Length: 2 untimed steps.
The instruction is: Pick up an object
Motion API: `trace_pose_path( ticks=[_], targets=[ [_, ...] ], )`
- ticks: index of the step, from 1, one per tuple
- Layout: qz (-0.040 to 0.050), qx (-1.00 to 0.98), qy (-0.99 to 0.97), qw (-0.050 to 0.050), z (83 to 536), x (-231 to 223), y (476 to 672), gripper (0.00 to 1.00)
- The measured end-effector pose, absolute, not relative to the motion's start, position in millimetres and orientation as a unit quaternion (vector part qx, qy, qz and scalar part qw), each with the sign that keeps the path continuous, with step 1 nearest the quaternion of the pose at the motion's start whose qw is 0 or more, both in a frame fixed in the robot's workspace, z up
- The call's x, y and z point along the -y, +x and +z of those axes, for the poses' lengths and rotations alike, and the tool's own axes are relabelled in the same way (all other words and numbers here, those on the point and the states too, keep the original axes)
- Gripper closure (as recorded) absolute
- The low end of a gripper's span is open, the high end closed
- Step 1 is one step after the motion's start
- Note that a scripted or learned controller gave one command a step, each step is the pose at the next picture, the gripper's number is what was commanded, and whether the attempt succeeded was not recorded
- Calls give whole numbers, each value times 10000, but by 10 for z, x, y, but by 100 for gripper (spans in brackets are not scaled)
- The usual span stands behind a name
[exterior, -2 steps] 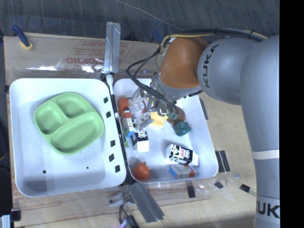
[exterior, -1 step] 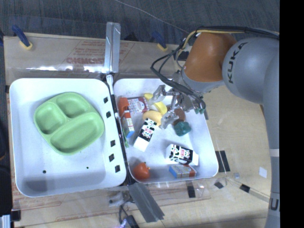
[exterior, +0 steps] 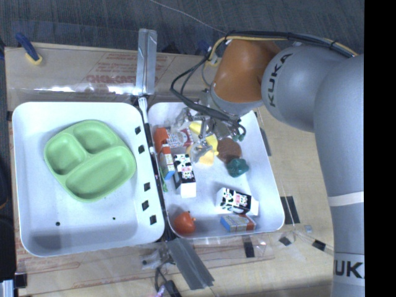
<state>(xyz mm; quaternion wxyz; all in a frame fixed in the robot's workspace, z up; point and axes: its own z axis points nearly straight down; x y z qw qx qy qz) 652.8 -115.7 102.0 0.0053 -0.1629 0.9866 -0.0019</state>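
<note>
My gripper point(exterior: 207, 136) hangs below the orange wrist band, over the upper middle of the right bin point(exterior: 272, 193). Its tips sit among a yellow piece point(exterior: 206, 156), a brown round object point(exterior: 229, 147) and a crinkled wrapper point(exterior: 179, 135). The arm hides the tips too much to read their state. Lower in the bin lie a teal lump point(exterior: 237, 167), a black-and-white patterned box point(exterior: 185, 177), a cow-patterned box point(exterior: 235, 200), a small red-and-blue box point(exterior: 237, 223) and an orange-red ball point(exterior: 184, 223). An orange-red tube point(exterior: 163, 144) lies along the bin's left wall.
The left bin point(exterior: 37, 228) holds a green divided plate point(exterior: 91, 158). A metal divider bar point(exterior: 147, 60) stands between the bins at the back. The big grey arm point(exterior: 322, 104) covers the right side of the bench. Black cables point(exterior: 185, 85) loop above the right bin.
</note>
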Motion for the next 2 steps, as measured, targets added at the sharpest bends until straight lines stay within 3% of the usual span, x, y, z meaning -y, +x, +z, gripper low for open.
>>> trace_pose_path(
  ticks=[1,2],
  targets=[
    [-24,-9865,-1631,114,1163,1149,6562,100],
    [-22,-9840,-1777,99,2537,455,6606,100]
  ],
)
